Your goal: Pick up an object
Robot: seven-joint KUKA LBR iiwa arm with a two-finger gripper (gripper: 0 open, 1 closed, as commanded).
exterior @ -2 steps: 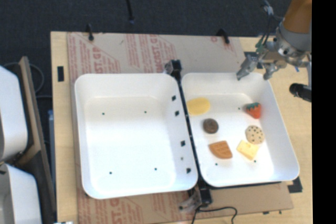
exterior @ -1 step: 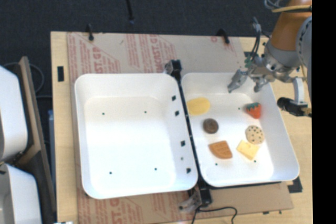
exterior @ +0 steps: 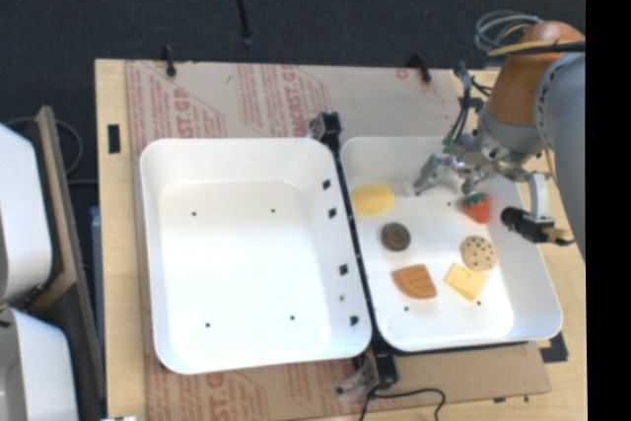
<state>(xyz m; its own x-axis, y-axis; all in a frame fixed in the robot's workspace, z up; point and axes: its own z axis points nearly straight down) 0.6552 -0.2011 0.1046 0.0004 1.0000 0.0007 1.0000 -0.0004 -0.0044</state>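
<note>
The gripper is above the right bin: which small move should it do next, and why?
Probably lower the gripper toward the small red object just beside it; nothing shows between its spread fingers, and that object lies nearest in the right bin.

Grey arm reaching in from the right, wrist bent low.

The grey KUKA arm with its orange band enters at the upper right and angles down and leftward; its metal two-finger end effector hangs with the two fingers splayed apart, nothing between them.
</note>
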